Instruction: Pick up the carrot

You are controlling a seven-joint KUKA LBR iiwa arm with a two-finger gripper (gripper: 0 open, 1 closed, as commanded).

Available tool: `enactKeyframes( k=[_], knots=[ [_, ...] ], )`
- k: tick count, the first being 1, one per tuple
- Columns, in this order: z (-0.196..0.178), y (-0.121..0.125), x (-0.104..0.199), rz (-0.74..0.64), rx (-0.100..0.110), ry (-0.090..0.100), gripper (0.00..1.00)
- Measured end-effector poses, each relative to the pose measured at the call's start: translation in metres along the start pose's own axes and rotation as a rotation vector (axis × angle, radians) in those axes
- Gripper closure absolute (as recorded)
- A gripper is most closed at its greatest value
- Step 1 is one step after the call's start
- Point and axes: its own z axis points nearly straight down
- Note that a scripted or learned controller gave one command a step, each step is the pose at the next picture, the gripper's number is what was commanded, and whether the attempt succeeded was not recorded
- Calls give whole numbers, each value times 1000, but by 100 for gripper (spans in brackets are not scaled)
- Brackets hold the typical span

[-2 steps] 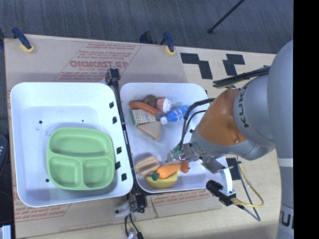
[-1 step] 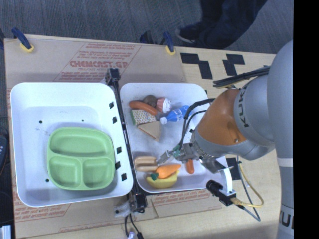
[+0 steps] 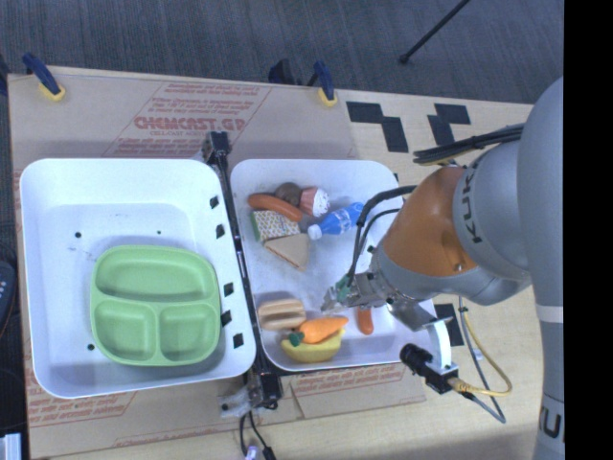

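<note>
From above, the claw [image 3: 347, 295] hangs low over the right bin [image 3: 383, 175], just beside the carrot [image 3: 322, 331]; whether it is spread or pressed together I cannot tell (the wrist hides it). The one carrot lies on a banana [image 3: 308, 350] near the bin's front edge. Close by: one hot dog bun [image 3: 281, 311], one sausage [image 3: 276, 205], one bottle [image 3: 334, 222], one sandwich slice [image 3: 289, 250]. The left bin [image 3: 38, 286] holds one green plate [image 3: 155, 305].

Arm [image 3: 522, 209]: smooth grey rounded casing, with 1 orange band [image 3: 426, 233] above the wrist carrying partial dark lettering. Black cables [image 3: 369, 223] loop beside the band; 1 yellow cable [image 3: 479, 377] trails below a small black fitting [image 3: 426, 367].
</note>
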Motion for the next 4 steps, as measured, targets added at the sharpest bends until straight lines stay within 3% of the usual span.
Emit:
enactKeyframes(
  k=[1, 2, 3, 4],
  knots=[
    [0, 0, 0, 0, 0, 0, 0],
    [10, 4, 31, -386, 1, 2, 0],
    [0, 4, 32, -391, 1, 3, 100],
    [10, 6, 51, -280, 1, 3, 100]
  ],
)
